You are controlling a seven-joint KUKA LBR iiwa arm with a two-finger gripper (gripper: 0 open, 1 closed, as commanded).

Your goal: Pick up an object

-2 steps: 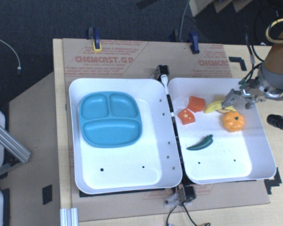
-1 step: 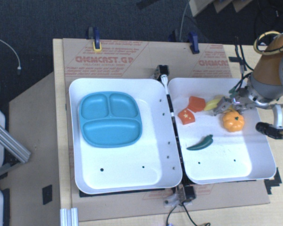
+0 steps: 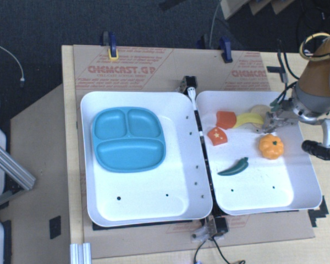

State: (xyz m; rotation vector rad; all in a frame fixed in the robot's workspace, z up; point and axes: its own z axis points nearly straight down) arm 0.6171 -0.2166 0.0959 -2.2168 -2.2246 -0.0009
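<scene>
While the wide cardboard-covered tabletop [image 3: 154, 65] carries two shallow white plastic bins, the right bin [image 3: 264, 199] holds the hand [image 3: 273, 119], its opening impossible to tell, just above the small orange pumpkin toy [image 3: 271, 147] and touching the yellow banana toy [image 3: 248, 120].

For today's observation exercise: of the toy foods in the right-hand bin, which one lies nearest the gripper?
The yellow banana: its end lies right by the gripper, while the orange pumpkin sits just below it.
</scene>
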